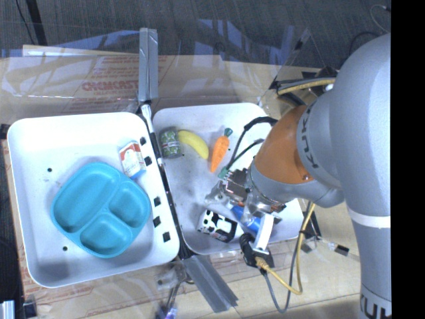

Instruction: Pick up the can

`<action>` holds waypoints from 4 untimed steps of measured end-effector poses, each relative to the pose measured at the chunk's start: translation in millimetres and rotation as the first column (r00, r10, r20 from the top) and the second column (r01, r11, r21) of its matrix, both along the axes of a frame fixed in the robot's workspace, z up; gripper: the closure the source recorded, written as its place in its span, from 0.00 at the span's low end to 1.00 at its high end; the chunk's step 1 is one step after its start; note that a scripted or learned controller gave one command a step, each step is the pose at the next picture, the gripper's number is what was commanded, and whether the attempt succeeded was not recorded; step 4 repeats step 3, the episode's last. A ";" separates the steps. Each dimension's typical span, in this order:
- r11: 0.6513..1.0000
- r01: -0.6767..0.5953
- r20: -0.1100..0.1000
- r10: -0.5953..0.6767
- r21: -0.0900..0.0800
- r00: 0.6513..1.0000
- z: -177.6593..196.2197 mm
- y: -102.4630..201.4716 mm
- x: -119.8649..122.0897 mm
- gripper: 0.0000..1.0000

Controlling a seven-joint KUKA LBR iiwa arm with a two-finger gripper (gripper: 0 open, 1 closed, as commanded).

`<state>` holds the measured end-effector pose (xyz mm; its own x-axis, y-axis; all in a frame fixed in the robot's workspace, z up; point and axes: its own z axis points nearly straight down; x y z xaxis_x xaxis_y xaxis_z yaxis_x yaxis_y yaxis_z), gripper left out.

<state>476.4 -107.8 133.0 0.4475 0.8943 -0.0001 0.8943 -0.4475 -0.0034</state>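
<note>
Arm (345, 131): nearest the lens, huge at 3 o'clock; grey shell, orange band above the wrist, reaching down-left into the right bin.
Desk (80, 78): pale wood-look surface with red printed lettering at 11 o'clock, carrying both bins.
Left bin (40, 138): white, shallow, filling 9 o'clock.
Blue tray (101, 209): three-compartment, lying flat in the left bin toward 8 o'clock, tilted on a diagonal.
Small carton (131, 158): red-and-white, touching the tray's upper edge, close against the left bin's right wall.
Divider (158, 178): adjoining bin walls with black clips, running from 12 down toward 6 o'clock.
Right bin (199, 115): white, just right of centre, lower right part covered by the wrist.
Can (170, 143): dark, greenish label, lying on its side in the right bin's upper left corner, at about 12 o'clock of centre, well apart from the gripper.
Banana (193, 143): yellow, just right of the can, touching or nearly touching it.
Carrot (219, 149): orange with green top, slanted, just right of the banana, leaf end pointing to 1 o'clock.
Black-and-white object (218, 225): cow-patterned, at 5 o'clock of centre in the right bin, just beside the gripper.
Gripper (232, 201): low in the right bin at 4 o'clock, metal parts and a blue piece bunched together; spread of the fingers cannot be told; nothing seen between them.
Cables (282, 281): yellow and black, hanging below the wrist at 5 o'clock.
</note>
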 end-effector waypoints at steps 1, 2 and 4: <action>0.970 -0.243 0.001 0.243 0.000 0.970 53.8 -64.1 0.1 0.00; 0.964 -0.266 0.001 0.266 0.002 0.964 -42.2 -8.4 0.2 0.00; 0.985 -0.175 0.001 0.175 0.000 0.985 3.6 -29.7 0.2 0.00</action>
